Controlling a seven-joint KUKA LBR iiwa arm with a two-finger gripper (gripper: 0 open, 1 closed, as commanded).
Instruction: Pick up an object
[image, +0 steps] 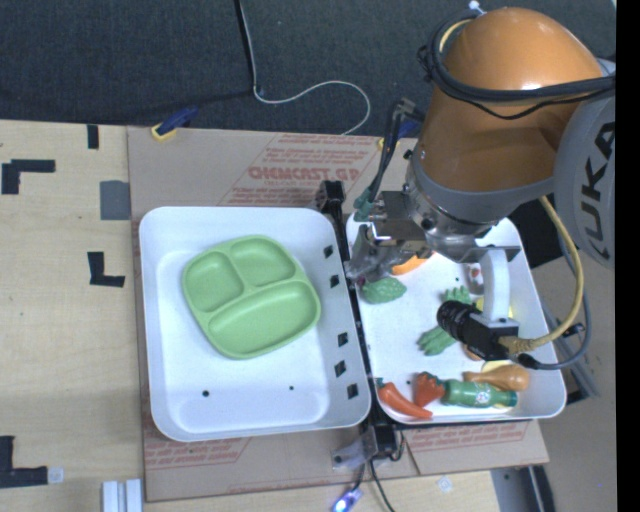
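My gripper (367, 258) hangs low over the upper left corner of the right bin (535, 300), close to the wall between the two bins. Just below it lies a dark green toy (384, 291), touching or nearly touching the gripper's tip. An orange piece (406, 266) lies right beside the gripper, partly hidden by the wrist. Further down the bin are a green leafy toy (436, 340), a red toy (429, 386), an orange-red pepper (398, 401), a green bottle-shaped toy (481, 395) and an orange-brown toy (506, 377).
The left bin (165, 330) holds a light green divided plate (251, 295). The large orange and grey arm covers the upper part of the right bin. Another small green toy (458, 296) lies near the bin's middle. A white cable (300, 95) runs behind the bench.
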